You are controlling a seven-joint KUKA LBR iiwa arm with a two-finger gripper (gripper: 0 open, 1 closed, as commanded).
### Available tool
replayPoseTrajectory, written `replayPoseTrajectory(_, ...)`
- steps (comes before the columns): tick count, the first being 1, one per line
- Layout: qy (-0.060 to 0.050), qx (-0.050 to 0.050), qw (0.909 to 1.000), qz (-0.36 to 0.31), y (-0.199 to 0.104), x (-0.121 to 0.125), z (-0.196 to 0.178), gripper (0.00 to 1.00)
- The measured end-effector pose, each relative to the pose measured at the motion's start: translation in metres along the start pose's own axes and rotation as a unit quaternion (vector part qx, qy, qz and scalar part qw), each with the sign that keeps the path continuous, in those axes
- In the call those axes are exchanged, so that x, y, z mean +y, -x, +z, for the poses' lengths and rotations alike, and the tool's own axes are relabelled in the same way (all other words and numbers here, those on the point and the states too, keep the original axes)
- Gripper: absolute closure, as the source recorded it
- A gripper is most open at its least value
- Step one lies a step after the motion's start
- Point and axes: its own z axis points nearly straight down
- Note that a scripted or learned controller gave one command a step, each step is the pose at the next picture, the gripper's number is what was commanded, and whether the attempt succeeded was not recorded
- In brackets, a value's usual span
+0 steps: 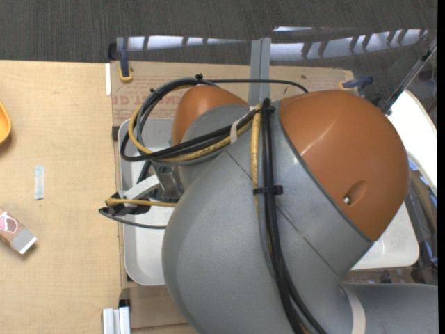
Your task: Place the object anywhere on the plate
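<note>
The grey arm [278,242] with its orange bands [341,158] covers most of the two bins. Its wrist end [165,179] reaches down into the left white bin [132,256], with black and yellow cables [149,152] looped around it. The arm's bulk hides whatever lies in the bin under the wrist. I cannot make out a plate or an object inside the bins from here.
The right bin's white rim [410,245] peeks out past the arm. On the wooden bench to the left lie an orange item [3,125] at the edge, a small grey strip [39,183] and a pink-and-white packet [15,232].
</note>
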Motion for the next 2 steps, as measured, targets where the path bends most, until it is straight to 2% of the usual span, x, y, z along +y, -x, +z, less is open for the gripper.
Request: replayPoseTrajectory(2,0.000,0.000,1.0000,0.000,0.0000,0.0000,0.0000,0.00)
